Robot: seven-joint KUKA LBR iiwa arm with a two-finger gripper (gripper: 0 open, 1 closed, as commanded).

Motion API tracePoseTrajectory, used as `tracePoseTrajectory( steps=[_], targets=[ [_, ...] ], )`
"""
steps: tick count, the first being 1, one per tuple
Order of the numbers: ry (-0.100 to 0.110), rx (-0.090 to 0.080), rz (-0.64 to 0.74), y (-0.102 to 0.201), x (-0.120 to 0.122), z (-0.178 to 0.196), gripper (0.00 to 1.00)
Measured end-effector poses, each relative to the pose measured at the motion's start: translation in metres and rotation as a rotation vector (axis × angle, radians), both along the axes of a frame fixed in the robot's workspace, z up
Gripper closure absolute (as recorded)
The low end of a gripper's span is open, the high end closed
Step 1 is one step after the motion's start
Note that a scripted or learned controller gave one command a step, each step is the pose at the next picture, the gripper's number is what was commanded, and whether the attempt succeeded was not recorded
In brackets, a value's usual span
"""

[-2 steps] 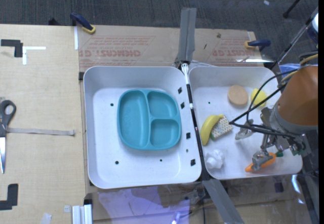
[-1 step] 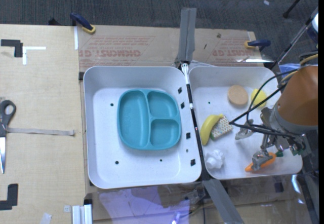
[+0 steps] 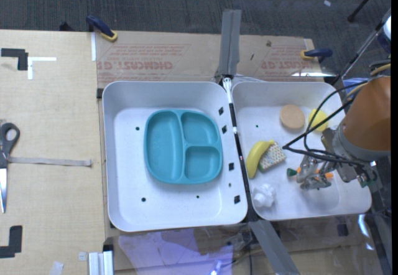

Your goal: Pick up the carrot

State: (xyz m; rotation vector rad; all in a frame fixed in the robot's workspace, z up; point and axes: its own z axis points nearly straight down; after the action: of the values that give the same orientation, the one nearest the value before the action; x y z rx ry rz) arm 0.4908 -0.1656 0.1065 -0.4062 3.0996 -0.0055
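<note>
Reaching in from the right edge of the worktop (image 3: pixel 50 106), the end effector (image 3: pixel 314 175) hangs low over the right bin (image 3: pixel 298 88), near that bin's front right corner. Its metal parts blur together with something small and orange at about the same spot, which may be the carrot (image 3: pixel 309 172); I cannot tell whether the carrot sits between the fingers or merely lies under them on the bin floor, nor how wide the fingers stand. Above the end effector the wrist widens into the orange band (image 3: pixel 372 115), which is cut off by the right side of the view, so the rest of the arm is out of sight. Black cables (image 3: pixel 314 137) loop from the wrist across the bin's right half and cover part of its back right corner.

Just beside the end effector toward the bin's middle lie a banana (image 3: pixel 255 157) and a pale speckled sponge-like block (image 3: pixel 272 157), touching each other. A round tan disc (image 3: pixel 291 116) rests nearer the back edge, and a yellow item (image 3: pixel 316 119) beside it is half hidden by the cables. A small white crumpled lump (image 3: pixel 263 195) lies near the front left corner.

The left bin (image 3: pixel 124 162) holds a teal divided plate (image 3: pixel 183 145) in its centre. Scissors (image 3: pixel 6 149) lie at the worktop's left edge, partly cut off.
</note>
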Motion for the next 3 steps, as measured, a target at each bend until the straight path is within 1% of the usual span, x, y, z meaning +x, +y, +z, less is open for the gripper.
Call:
tracePoseTrajectory(
  steps=[1, 2, 3],
  targets=[
    [0.011, 0.001, 0.054, -0.056, 0.031, -0.008, 1.0],
    [0.01, 0.003, -0.136, 0.0, 0.025, 0.055, 1.0],
    [0.013, 0.004, -0.235, -0.047, 0.005, 0.014, 1.0]
  ],
)
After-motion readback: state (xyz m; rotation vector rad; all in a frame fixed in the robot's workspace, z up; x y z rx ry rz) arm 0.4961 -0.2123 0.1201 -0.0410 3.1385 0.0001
